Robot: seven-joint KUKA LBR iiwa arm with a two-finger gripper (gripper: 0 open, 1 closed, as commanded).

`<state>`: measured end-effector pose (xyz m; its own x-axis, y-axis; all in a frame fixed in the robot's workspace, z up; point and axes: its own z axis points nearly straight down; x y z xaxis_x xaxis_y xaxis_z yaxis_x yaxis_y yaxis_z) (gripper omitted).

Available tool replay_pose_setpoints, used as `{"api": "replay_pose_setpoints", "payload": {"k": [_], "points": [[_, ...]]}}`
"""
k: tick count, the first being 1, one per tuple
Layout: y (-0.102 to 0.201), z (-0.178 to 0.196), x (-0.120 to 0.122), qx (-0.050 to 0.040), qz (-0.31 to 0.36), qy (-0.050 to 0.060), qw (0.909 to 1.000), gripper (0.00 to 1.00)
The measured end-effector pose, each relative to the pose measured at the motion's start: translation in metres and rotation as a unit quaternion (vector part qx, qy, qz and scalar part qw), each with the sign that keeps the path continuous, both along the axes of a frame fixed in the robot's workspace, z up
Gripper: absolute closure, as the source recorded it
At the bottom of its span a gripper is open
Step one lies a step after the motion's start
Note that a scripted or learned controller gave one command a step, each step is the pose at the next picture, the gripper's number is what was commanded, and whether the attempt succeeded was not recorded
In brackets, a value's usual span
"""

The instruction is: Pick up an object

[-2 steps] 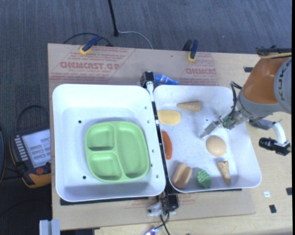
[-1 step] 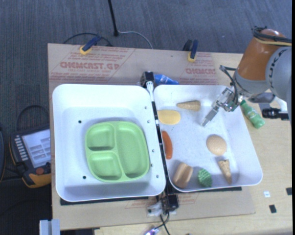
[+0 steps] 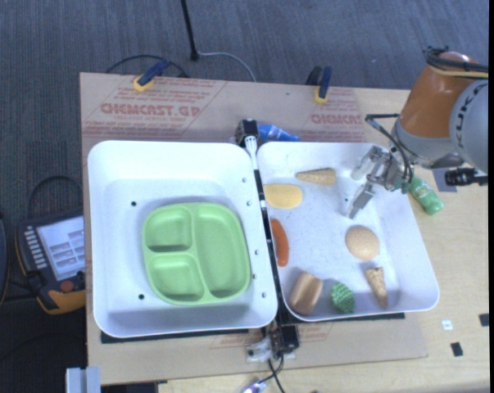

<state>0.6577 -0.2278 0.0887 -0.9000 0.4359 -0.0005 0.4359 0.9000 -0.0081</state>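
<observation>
The right bin (image 3: 410, 301) holds several toy foods: a tan cone-shaped pastry (image 3: 316, 176), a yellow oval (image 3: 282, 196), an orange-red sausage (image 3: 280, 242), a round tan bun (image 3: 362, 242), a tan wedge (image 3: 378, 286), a brown hot-dog roll (image 3: 305, 291) and a small green piece (image 3: 342, 296). My gripper (image 3: 361, 188) hangs over the bin's upper right part, right of the pastry and above the bun. Its fingers look open and nothing is between them.
The left bin (image 3: 107, 219) holds a green divided plate (image 3: 197, 250). A green bottle (image 3: 425, 196) lies by the right bin's right rim. A blue item (image 3: 275, 132) sits behind the bins. Clamps (image 3: 320, 84) grip the board's far edge.
</observation>
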Motion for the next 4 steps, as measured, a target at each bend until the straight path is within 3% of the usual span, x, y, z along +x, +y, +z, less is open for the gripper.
{"api": "replay_pose_setpoints", "payload": {"k": [1,2,3,4], "points": [[0.005,0.013,0.002,0.0031,0.155,-0.003,0.9878,0.0],[0.004,0.0,-0.035,0.0005,0.301,-0.007,0.9538,0.0],[0.004,0.001,-0.071,-0.001,0.413,-0.007,0.9107,0.0],[0.004,-0.001,0.013,0.0011,0.466,-0.004,0.8849,0.0]]}}
